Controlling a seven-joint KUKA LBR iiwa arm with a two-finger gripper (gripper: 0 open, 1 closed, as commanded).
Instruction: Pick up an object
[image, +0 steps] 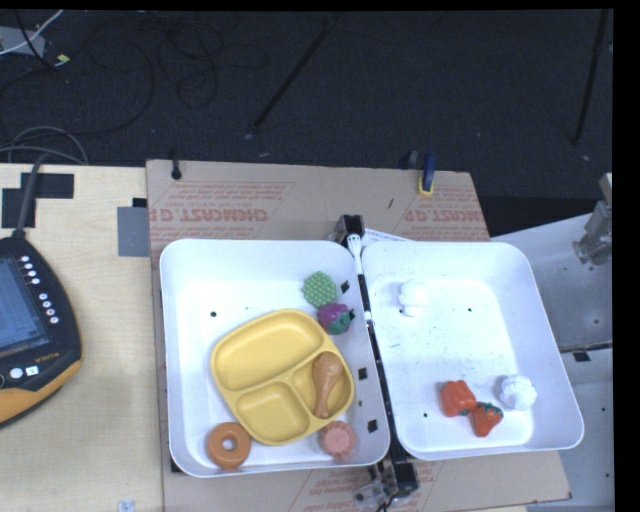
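Nearest, donut (228, 445) sits plainly visible; gripper (597, 232) is cut off at right, its state unreadable.

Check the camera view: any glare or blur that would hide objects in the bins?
Camera view: even light, no hard glare. White lumps and wash out against the right bin. Yellow tray in the left bin reads clearly. Overall slightly soft; the background is dark.

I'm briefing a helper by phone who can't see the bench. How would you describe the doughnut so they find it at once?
Start at the left white bin, which holds a yellow divided tray. Go to that bin's near left corner, just off the tray's edge. The doughnut lies there: a brown-orange ring with a hole, unlike the solid pink round piece to its right.
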